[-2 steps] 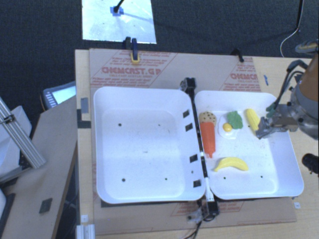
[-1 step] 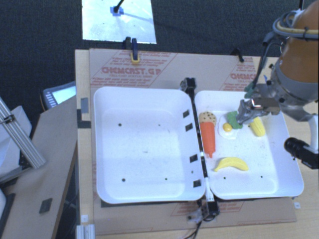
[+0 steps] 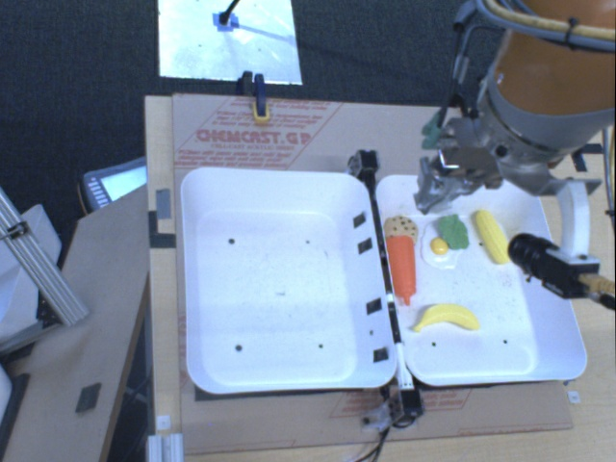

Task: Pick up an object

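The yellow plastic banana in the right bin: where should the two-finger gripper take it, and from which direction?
Grip the curved yellow plastic banana across its thicker middle, coming straight down from above. It lies flat on the right white bin floor with bare space around it, apart from the orange plastic carrot. Fingers should probably close across its narrow width, since the tapered ends would likely slip. The gripper hangs near the bin's far edge.

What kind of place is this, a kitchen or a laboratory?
Probably a robotics test bench: a grey arm over two white bins, with toy food such as a banana and a carrot.
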